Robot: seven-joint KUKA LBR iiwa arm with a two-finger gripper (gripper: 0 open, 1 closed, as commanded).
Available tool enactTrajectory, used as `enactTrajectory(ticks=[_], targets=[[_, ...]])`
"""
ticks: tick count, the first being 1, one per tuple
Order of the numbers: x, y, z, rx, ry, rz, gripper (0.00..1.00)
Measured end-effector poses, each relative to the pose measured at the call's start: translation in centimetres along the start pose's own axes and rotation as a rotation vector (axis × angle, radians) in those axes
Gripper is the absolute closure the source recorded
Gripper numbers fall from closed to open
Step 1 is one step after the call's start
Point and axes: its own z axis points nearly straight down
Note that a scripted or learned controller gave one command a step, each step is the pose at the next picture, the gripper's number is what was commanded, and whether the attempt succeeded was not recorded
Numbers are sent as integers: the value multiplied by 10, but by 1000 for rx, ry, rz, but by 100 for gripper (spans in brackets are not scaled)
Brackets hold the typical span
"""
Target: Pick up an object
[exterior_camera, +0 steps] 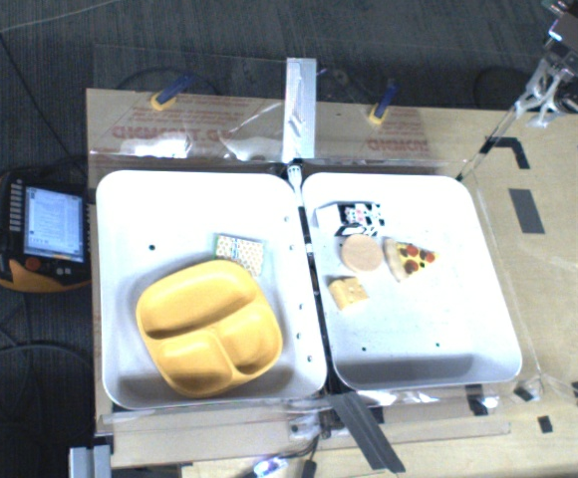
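The right bin (468,317) holds a small cluster near its back left. A black-and-white patterned piece (361,216) lies furthest back. A round tan disc (362,255) sits just in front of it. A toy pizza slice (410,259) lies right beside the disc. A small yellow cheese-like block (348,293) rests nearest the divider. In the left bin (130,217), a large yellow divided plate (207,327) takes up the front half. A small patterned square (240,253) pokes out from behind the plate's back edge.
A raised divider (309,277) separates the two bins. A clear plastic sheet held by yellow and blue clamps (169,93) lies behind the bins. A handheld pendant with a lit screen (45,229) sits off the bench at the left. A metal fixture (548,78) stands at the top right.
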Motion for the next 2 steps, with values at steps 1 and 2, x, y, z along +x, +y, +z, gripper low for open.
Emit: enactTrajectory(ticks=[1, 2], targets=[[-1, 7, 3, -1, 4, -170, 100], [5, 7, 3, -2, 5, -352, 100]])
